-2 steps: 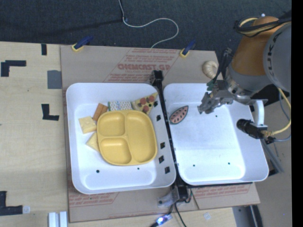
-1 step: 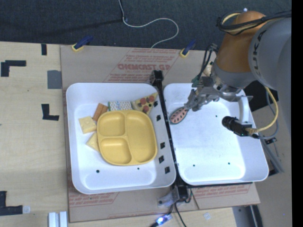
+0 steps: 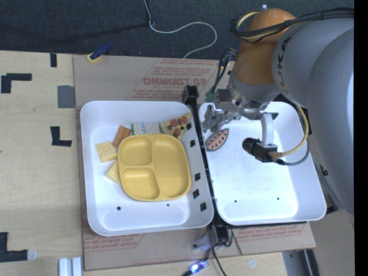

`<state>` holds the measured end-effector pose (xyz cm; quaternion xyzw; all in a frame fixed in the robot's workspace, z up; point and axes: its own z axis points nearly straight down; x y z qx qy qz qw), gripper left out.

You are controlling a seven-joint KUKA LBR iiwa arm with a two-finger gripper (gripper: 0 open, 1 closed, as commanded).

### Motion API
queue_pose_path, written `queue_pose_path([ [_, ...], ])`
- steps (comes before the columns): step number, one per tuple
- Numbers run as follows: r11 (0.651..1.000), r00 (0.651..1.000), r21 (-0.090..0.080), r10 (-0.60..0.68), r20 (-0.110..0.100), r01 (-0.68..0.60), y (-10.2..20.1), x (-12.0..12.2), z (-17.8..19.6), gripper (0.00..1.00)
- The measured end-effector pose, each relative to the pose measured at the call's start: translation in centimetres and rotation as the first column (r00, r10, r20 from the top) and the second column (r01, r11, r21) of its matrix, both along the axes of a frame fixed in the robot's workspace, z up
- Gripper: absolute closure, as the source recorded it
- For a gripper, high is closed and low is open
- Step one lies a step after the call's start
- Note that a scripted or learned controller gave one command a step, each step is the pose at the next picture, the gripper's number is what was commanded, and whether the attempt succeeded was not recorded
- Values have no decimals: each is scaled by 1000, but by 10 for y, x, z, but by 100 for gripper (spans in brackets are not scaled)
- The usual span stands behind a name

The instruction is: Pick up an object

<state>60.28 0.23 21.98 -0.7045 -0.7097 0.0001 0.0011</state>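
My tool point(image 3: 215, 119), grip state can't tell, hangs over watermelon-slice toy point(image 3: 217, 139) nr right bin's point(image 3: 270, 211) top-left corner: prob. light, stiff plastic, best pinched across thin faces.

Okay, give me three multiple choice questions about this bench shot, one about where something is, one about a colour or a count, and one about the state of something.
1. Where does the sectioned plate lie?
A. In the left bin
B. In the right bin
C. On the cardboard outside the bins

2. What colour is that plate?
A. Blue
B. Yellow
C. Black

3. How does the watermelon-slice toy lie?
A. Stacked on top of the plate
B. On the floor of the right bin near the divider
C. Out on the wooden bench top

Answers:
1 A, the plate sits on the floor of the left bin with small food toys along its upper and left edges.
2 B, its whole surface is yellow.
3 B, the slice rests on the right bin floor, just below the hand.
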Motion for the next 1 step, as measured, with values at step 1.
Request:
queue_pose_path([
  [1,1000,1000,-3,-6,0,6,-10,5,-5,100],
])
